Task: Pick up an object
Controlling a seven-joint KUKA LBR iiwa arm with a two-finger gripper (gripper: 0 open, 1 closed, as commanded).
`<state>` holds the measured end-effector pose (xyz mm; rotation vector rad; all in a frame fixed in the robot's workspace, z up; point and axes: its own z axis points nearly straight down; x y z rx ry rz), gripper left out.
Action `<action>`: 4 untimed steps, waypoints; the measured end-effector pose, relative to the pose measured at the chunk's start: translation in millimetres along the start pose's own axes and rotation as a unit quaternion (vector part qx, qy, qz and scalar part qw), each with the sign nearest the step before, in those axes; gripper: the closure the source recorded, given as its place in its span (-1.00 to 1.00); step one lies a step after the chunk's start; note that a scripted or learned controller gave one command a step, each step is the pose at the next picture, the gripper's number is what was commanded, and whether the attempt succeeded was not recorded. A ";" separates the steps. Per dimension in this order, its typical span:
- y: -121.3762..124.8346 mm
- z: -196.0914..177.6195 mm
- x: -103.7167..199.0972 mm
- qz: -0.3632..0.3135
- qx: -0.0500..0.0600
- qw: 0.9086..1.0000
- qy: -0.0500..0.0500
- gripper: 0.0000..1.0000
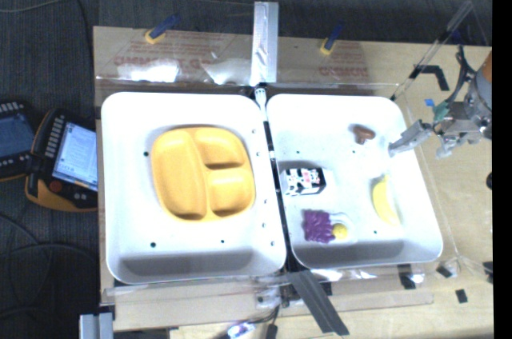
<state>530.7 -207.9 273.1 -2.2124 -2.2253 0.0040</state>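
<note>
Seen from above, a handheld control pendant [64, 161] lies on the floor at far left, beside a bench bearing two shallow white bins. A yellow divided tray [204, 172] sits in the left bin [128, 249], taking up most of its floor. Across the centre divider, the right bin [416, 241] holds five small things, well apart for the most part: a black-and-white patterned block [302, 180] close to the divider, a purple grape bunch [318, 226] touching a small yellow ball [340, 232], a small brown piece [364, 134] near the back wall, and a yellow banana-shaped toy [385, 200] towards the right wall. At far right, the gripper [404, 139] hangs over the bin's right rim, with nothing visible between its tips; whether the pincer is apart or together cannot be told from this angle. The brown piece and the banana lie nearest it. Judged by looks, the banana is light, stiff plastic with a slick curved skin, best pinched across its narrow middle; the grapes seem knobbly and softer, likely offering surer purchase.
</note>
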 end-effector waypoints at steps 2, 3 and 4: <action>3.6 173.2 -5.0 -0.027 -0.003 1.000 0.005 -1.00; 3.4 168.1 -5.9 -0.028 -0.001 1.000 0.004 1.00; 9.9 51.5 70.3 -0.014 0.000 1.000 -0.001 1.00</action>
